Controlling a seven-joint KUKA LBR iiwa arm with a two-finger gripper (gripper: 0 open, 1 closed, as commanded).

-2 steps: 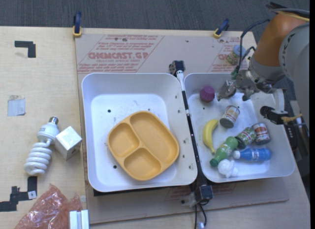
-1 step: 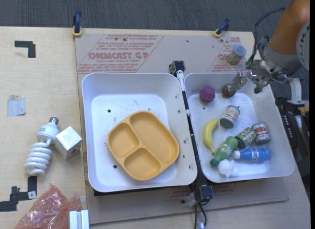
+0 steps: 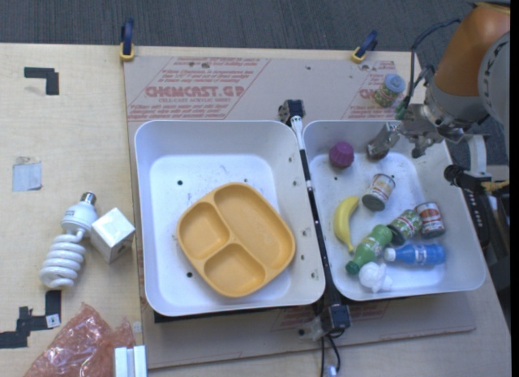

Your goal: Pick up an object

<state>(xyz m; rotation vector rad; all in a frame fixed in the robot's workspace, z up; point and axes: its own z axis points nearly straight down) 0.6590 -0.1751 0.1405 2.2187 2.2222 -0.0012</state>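
Observation:
The right bin (image 3: 462, 280) holds a purple ball (image 3: 341, 155), a small can (image 3: 377, 191), a banana (image 3: 346, 221), a green bottle (image 3: 369, 247), a blue-labelled bottle (image 3: 418, 254), a red-labelled can (image 3: 430, 220) and a white lump (image 3: 371, 276). My gripper (image 3: 398, 147) hangs over the bin's far edge, right of the purple ball and above the small can. Its fingers (image 3: 378, 147) stand apart with nothing between them.
The left bin (image 3: 154, 205) holds a yellow divided plate (image 3: 235, 239). A small jar (image 3: 392, 89) stands on the board behind the right bin. On the bench to the left lie a spiral light bulb (image 3: 65, 242), a white cube (image 3: 113, 233) and a red mesh bag (image 3: 81, 343).

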